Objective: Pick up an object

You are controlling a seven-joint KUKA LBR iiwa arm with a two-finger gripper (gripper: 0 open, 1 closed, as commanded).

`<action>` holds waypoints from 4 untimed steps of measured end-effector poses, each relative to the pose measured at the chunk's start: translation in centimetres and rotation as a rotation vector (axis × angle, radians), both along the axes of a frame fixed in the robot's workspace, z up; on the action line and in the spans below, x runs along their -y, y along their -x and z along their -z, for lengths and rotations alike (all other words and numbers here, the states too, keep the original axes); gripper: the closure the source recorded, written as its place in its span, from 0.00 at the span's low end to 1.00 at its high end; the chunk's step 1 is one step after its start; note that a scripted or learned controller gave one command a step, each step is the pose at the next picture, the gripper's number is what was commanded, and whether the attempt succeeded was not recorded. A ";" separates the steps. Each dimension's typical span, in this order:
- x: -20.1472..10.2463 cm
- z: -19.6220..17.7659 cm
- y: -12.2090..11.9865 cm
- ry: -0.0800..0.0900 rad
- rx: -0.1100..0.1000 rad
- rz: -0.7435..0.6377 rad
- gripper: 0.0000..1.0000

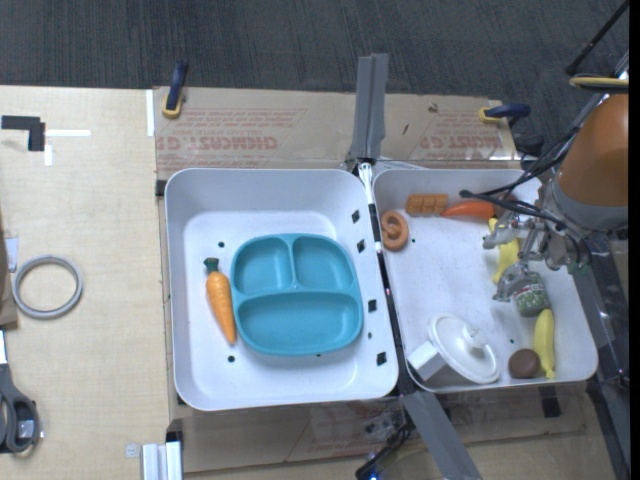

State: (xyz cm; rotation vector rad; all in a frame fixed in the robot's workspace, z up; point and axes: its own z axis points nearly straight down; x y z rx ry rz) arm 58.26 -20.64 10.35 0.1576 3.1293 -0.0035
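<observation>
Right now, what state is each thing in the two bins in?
Carrot: lying flat in the left bin, beside the tray.
Tray: flat, right way up, nothing in its compartments.
Doughnut: flat in the right bin, by the divider.
Lid: knob up.
Banana: lying along the right wall.
Gripper: low over the right bin, just above a small mottled item.

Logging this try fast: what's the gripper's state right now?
Gripper: low in the right bin, over a small greenish object; open, shut or holding cannot be told.
</observation>
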 end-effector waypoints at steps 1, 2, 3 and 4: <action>-0.7 1.1 1.2 -0.002 -0.006 0.016 0.00; -0.7 0.1 1.0 0.000 -0.001 0.013 1.00; -0.7 0.1 1.0 0.000 -0.002 0.013 0.00; -1.5 1.0 -1.9 -0.002 -0.003 0.103 0.00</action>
